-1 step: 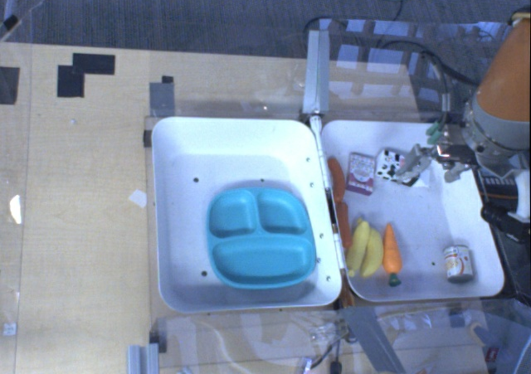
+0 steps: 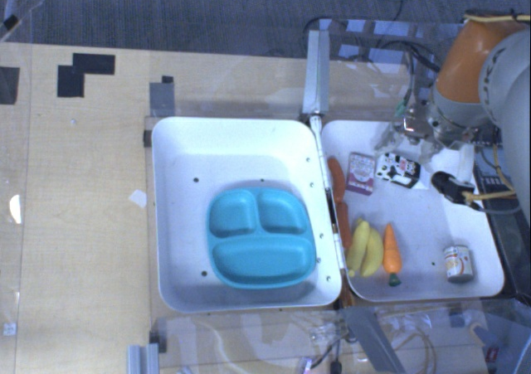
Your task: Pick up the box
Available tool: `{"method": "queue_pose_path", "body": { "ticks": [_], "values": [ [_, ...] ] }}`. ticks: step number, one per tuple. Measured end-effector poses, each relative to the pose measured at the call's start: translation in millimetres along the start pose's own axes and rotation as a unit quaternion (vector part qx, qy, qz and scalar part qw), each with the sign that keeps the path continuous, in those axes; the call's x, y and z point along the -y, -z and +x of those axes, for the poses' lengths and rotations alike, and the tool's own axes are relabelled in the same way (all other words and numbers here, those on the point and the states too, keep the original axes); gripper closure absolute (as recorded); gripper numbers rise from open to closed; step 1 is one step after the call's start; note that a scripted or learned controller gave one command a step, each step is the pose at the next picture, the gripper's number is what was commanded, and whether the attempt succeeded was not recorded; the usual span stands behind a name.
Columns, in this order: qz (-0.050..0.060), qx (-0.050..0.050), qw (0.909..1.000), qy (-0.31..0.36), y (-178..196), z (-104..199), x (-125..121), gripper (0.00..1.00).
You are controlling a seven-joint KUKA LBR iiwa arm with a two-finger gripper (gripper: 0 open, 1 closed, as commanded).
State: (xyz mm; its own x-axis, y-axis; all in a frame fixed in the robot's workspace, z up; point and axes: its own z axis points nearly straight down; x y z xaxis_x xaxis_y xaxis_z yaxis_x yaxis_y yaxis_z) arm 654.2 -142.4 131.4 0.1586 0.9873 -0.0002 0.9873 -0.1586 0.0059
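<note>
The box (image 2: 360,174), a small maroon carton, lies flat in the right bin (image 2: 481,285) beside the sausage (image 2: 336,186), not yet lifted, while the end effector (image 2: 412,144) hovers near it, probably above a black-and-white packet (image 2: 397,169), its state I cannot tell.

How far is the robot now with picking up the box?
Nothing looks done yet: the box lies flat on the floor of the right bin, beside the sausage. In hand: the pincer is low just right of it. Left: grip and lift.
</note>
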Motion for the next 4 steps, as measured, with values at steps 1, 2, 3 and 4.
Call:
{"method": "queue_pose_path", "body": {
  "ticks": [1, 2, 3, 4],
  "values": [
    [-0.006, 0.002, 0.9988, -0.049, -35.9, 46.2, -11.5, 0.0],
    [-0.01, 0.001, 0.999, -0.044, -25.5, 50.5, -13.4, 1.0],
    [-0.001, 0.0, 0.9987, -0.05, 92.9, 20.7, -13.5, 1.0],
    [-0.004, 0.0, 0.9989, -0.047, 105.0, 22.3, -15.0, 1.0]
  ]
}}
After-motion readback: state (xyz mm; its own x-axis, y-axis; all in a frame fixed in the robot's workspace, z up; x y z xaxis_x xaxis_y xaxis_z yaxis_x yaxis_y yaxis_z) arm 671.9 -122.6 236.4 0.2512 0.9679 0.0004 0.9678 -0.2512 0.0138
